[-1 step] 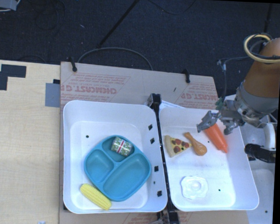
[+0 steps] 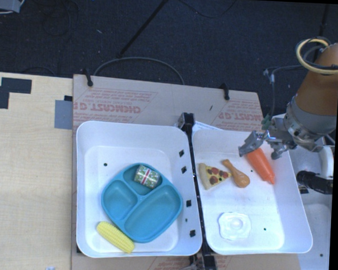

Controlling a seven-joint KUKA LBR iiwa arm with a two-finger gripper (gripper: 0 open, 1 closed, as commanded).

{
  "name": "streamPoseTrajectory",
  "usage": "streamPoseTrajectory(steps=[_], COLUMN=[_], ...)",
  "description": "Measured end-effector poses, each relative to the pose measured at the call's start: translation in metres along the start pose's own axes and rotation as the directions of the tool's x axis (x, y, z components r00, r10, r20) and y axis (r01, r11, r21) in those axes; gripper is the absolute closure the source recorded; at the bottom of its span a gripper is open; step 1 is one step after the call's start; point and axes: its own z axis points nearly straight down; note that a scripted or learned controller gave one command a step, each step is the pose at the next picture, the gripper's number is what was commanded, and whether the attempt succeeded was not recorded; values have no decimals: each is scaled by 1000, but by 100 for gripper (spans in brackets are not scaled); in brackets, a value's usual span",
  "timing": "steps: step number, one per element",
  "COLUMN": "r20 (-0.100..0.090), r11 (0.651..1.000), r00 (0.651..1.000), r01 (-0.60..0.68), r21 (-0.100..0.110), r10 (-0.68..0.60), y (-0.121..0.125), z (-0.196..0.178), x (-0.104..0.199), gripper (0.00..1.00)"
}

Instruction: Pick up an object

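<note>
The gripper (image 2: 263,144) hangs spread wide over the top end of the carrot (image 2: 262,164) at the right bin's (image 2: 300,236) two o'clock; closing there risks squeezing the carrot's taper out.

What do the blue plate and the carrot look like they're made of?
Blue plate: probably hard plastic, one even colour with moulded compartments and a soft sheen. Carrot: likely toy plastic or rubber, uniformly orange and smooth; the view leaves it open which.

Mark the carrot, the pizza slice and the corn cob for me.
carrot (image 2: 262,164), camera view, mid-body.
pizza slice (image 2: 213,176), camera view, topped centre.
corn cob (image 2: 115,237), camera view, middle of the cob.
</note>
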Motion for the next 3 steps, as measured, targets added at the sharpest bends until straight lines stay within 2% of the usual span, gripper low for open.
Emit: streamPoseTrajectory(steps=[1,3], r20=[-2,-1], r11=[1000,1000], r00=[1000,1000], r01=[0,-2], r21=[7,1], r10=[0,2], y=[-11,-5], z=[57,160], x=[3,-3], gripper=[0,0])
